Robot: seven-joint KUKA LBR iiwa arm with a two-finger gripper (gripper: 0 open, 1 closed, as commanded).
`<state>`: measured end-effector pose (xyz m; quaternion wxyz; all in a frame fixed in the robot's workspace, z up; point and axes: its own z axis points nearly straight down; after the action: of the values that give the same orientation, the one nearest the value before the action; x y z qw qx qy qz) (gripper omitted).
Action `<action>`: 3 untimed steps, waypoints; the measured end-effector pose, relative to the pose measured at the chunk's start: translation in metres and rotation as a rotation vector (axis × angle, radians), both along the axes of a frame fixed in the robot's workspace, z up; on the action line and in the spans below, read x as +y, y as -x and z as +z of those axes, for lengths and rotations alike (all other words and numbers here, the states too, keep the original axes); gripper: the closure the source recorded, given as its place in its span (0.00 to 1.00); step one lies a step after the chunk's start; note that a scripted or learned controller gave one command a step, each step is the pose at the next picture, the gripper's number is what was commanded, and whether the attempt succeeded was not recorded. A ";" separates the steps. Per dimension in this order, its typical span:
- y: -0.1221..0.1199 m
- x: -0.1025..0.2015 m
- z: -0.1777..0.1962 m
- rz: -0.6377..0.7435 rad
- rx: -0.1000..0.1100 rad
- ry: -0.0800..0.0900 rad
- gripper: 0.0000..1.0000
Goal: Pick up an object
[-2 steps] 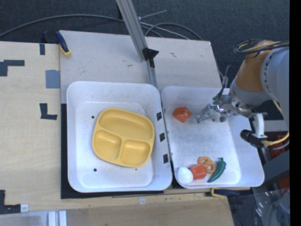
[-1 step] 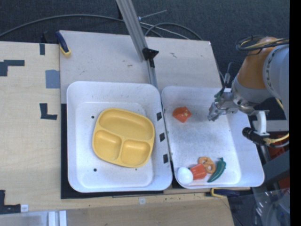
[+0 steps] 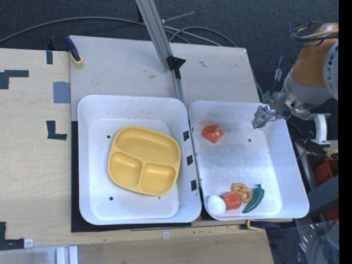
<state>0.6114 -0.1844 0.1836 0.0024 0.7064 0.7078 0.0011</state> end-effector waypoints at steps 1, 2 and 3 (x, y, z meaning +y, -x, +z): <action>-0.001 0.000 0.035 0.000 0.002 -0.001 1.00; 0.005 0.057 0.035 0.005 0.006 -0.003 1.00; 0.022 0.109 0.046 0.005 0.007 -0.004 1.00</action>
<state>0.5894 -0.0753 0.2298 -0.0014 0.7048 0.7095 0.0000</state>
